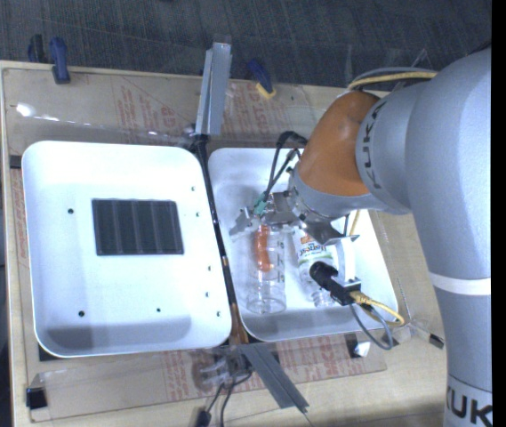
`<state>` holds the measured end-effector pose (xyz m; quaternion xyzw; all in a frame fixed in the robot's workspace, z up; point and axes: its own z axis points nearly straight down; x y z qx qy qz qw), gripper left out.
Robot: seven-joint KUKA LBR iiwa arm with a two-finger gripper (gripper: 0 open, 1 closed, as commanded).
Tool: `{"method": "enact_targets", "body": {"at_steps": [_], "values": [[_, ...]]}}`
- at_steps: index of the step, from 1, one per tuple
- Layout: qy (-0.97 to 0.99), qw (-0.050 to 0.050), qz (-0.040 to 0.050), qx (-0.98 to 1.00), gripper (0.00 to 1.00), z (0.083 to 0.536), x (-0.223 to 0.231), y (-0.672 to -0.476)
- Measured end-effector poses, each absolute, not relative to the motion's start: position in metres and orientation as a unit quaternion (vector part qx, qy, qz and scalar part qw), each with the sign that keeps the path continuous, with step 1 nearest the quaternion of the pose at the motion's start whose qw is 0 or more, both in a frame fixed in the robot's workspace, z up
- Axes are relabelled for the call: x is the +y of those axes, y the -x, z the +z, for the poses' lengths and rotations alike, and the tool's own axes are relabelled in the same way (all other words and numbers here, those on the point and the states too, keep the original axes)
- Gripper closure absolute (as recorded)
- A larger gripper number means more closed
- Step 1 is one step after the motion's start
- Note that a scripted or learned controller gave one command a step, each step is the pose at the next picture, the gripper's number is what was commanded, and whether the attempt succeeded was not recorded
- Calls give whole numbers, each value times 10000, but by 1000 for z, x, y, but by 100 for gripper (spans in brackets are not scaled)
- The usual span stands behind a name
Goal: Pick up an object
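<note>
Camera view: pick not done yet, nothing is visibly lifted. The gripper (271, 213) is low over the right bin (233, 174), right at the top end of a clear plastic bottle (269, 283); can't tell if it is spread or pinching anything. The bottle lies in the bin with an orange piece (261, 248) in or on it, unclear which. A small labelled bottle (309, 254) lies just beside it. The left bin (48, 181) holds a dark ribbed panel (137, 226). Grasp and lift are left.

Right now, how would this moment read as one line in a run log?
arm: over right bin | gripper: by clear bottle | beside it: packet | left bin: dark panel
</note>
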<state>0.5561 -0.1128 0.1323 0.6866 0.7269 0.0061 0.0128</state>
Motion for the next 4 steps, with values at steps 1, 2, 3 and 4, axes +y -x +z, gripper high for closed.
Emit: {"method": "enact_targets", "body": {"at_steps": [1, 2, 3, 4], "values": [[-6685, -3, -2, 7437, 0, 192, -88, -594], [-6584, -6, -4, 7526, 0, 116, -121, -571], [-7256, -22, -12, 6881, 0, 97, -147, -567], [-7125, -9, -2, 7016, 0, 192, -72, -596]]}}
